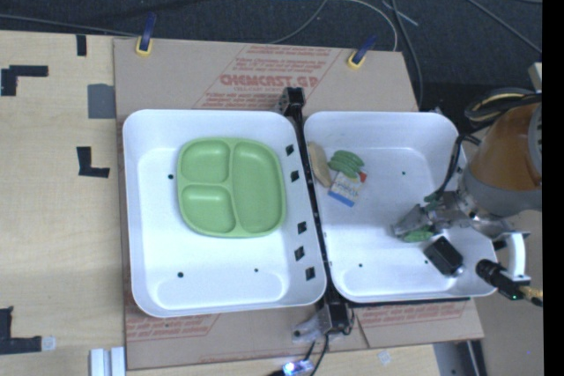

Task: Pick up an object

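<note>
White plastic bins sit side by side on a cardboard sheet (264, 70) laid over the wooden counter (53, 189). The left bin (145, 277) holds a pale green divided plate (232, 188), three compartments facing up, resting in the upper half of the bin. The right bin (388, 282) carries a small cluster at its ten o'clock corner: a tan, elongated object (318, 165) lying against the wall that divides the bins, and just beside it a green leafy toy (346, 161) on top of a small white card with red and blue marks (347, 188).

At four o'clock in the right bin, the gripper (421, 226) of the grey arm (502, 189) is down close to the bin floor, reaching in from the three o'clock side. A small green and grey object (412, 232) lies at its tip; whether the gripper is apart, together or clamped on that object cannot be told from this angle. A dark block on the gripper body (443, 256) sits just toward five o'clock of it.

Two yellow clamps (144, 44) pin the cardboard's far edge at twelve o'clock, and thin cables (370, 0) trail over the dark floor beyond.
</note>
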Motion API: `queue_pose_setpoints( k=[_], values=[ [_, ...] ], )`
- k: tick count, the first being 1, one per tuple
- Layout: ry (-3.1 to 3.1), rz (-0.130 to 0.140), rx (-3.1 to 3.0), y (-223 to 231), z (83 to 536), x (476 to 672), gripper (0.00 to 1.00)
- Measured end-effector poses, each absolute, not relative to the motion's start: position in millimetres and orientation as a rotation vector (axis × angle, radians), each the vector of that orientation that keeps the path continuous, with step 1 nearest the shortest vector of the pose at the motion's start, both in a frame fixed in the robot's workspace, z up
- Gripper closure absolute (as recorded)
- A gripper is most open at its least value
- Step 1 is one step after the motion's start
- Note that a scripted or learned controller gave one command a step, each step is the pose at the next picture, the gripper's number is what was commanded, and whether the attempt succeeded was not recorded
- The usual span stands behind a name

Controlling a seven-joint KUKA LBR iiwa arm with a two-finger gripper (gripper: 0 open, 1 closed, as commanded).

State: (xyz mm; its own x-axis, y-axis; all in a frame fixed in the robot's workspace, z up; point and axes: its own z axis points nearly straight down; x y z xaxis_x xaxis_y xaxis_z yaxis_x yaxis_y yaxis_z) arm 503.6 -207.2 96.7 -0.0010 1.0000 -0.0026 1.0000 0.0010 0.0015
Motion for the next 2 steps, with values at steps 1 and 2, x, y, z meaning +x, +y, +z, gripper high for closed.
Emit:
queue_pose_setpoints(
  k=[1,2],
  values=[
    [2.221,0.001,2.22,-207,156,497.6,1.0],
    [2.219,0.002,2.218,-217,206,498.1,1.0]
  ],
)
